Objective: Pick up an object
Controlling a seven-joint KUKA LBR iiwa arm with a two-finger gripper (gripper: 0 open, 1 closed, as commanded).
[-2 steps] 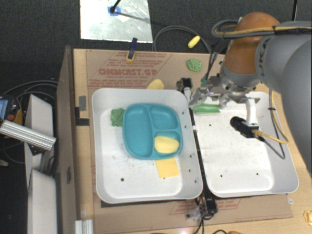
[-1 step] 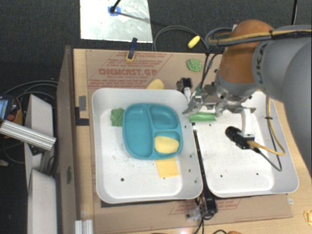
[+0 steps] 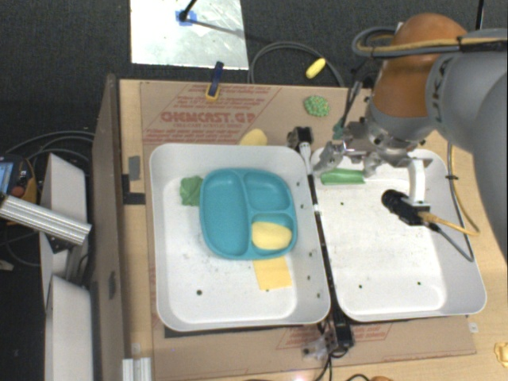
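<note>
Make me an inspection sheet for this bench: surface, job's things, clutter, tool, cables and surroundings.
Surface: left bin and right bin, white, side by side on cardboard.
Job's things: left bin holds teal plate with yellow lump in one compartment, green scrap at its left edge, yellow slice in front; right bin holds green pod.
Clutter: yellow piece and green dotted piece on cardboard behind bins.
Tool: tool hovers over green pod.
Cables: black cables left of bench; cable loop behind.
Surroundings: silver sheet behind the bench.
</note>
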